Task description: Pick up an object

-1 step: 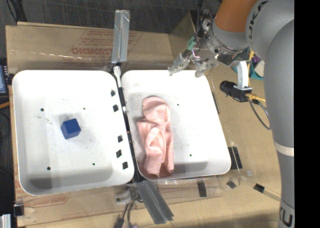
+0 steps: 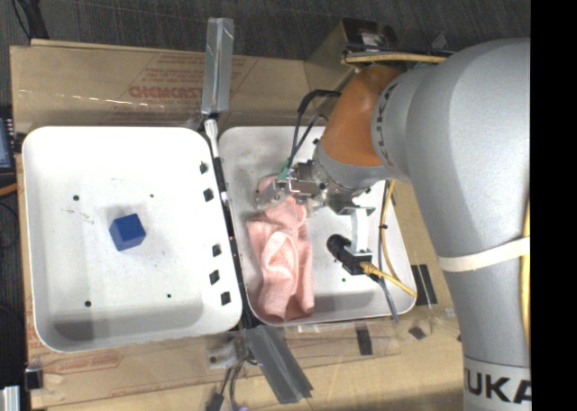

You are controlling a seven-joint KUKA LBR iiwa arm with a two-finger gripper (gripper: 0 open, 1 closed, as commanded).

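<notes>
A crumpled pink cloth (image 2: 282,259) lies in the right bin (image 2: 248,152), stretching from the bin's middle down to its near wall. My gripper (image 2: 287,187) is low in that bin, right at the cloth's upper end, with the grey arm and its orange band reaching in from the right. A small blue cube (image 2: 127,231) sits alone on the floor of the left bin (image 2: 54,157), well away from the gripper.
A metal divider (image 2: 219,211) with black clips runs between the two bins. Brown cardboard (image 2: 135,76) lies behind them. The bulky arm covers much of the right bin's right side.
</notes>
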